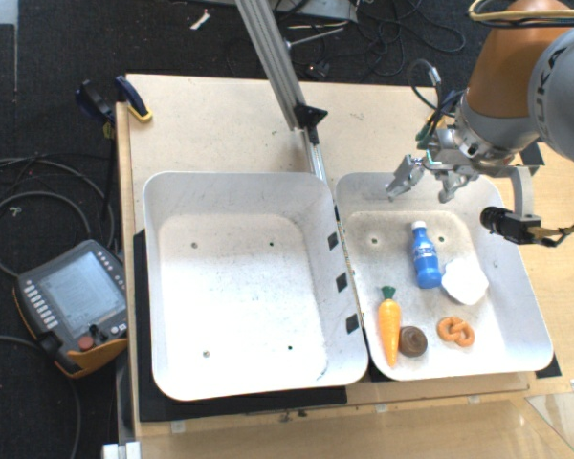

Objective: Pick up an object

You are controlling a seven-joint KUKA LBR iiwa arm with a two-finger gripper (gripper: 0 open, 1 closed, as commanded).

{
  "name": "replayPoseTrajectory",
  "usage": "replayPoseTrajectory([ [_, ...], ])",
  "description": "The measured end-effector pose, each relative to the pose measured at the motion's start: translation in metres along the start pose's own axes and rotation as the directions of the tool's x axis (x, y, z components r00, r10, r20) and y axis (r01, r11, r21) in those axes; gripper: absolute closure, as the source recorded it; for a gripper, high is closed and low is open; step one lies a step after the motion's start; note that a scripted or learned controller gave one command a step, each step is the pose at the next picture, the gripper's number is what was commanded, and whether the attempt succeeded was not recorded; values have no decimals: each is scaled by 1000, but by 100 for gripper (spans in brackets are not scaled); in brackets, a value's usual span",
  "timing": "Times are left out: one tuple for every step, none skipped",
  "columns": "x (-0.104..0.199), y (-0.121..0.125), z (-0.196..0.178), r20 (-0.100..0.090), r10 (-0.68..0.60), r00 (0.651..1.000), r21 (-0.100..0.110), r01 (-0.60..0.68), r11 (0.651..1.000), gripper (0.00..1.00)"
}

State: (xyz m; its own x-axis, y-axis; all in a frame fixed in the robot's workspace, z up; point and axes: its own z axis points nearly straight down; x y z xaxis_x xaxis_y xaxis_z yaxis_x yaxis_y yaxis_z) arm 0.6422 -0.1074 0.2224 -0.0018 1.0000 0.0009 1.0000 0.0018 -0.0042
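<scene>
On the floor at the far left lies a grey teach pendant (72,299) with an orange base. The desk (220,122) carries two white bins side by side. The left bin (234,285) comes first. From its far right corner a metal rail (273,51) rises at a slant. In the right bin (440,275) an orange carrot (389,325) lies nearest the left wall, and a brown round piece (413,341) touches it. Next is a blue bottle (425,254), then a pretzel (455,331) and a white lump (465,281) just beside the bottle. The gripper (426,182) hangs over the far edge of this bin; its fingers are spread wide and hold nothing, apart from all the objects.
</scene>
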Motion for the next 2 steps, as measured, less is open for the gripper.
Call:
replayPoseTrajectory([
  [0, 0, -2, 0, 0, 1000, -3, 0, 1000, 0],
  [-9, -5, 53, 1, 4, 1000, 2, -4, 1000, 0],
])
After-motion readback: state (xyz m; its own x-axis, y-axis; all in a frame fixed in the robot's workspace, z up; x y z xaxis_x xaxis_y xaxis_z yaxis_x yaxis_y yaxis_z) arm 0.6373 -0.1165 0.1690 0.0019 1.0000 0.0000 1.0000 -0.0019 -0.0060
